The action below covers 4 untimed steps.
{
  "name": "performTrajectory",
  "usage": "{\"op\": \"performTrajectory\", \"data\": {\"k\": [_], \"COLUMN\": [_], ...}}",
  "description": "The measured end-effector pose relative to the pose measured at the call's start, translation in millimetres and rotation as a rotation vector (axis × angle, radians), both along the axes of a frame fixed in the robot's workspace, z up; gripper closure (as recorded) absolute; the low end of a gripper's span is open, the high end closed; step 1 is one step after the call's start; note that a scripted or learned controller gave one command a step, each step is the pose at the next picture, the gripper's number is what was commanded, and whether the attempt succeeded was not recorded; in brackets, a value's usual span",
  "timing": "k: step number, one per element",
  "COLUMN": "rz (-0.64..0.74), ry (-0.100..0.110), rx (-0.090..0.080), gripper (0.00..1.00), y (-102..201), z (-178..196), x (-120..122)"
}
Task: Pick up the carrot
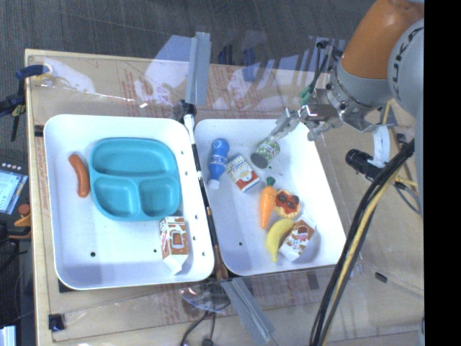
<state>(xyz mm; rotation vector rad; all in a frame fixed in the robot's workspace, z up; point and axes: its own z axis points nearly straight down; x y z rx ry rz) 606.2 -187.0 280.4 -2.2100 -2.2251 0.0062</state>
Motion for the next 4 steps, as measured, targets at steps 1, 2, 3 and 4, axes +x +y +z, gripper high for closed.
{"op": "performTrajectory", "data": {"k": [1,2,3,4], "rz": [0.137,0.203,0.206,0.336], "ry": [0.000,-0.003,0.000,-0.005], "rx": [0.000,0.001,0.001,0.000], "gripper": [0.00,0.00,1.00,1.00], "y": [-3.9,-23.2,-24.0,17.7], "z": [-99.1,-188.9,-180.2,-84.1], "x": [-41.1,-63.3,-64.2,-6.2]}}
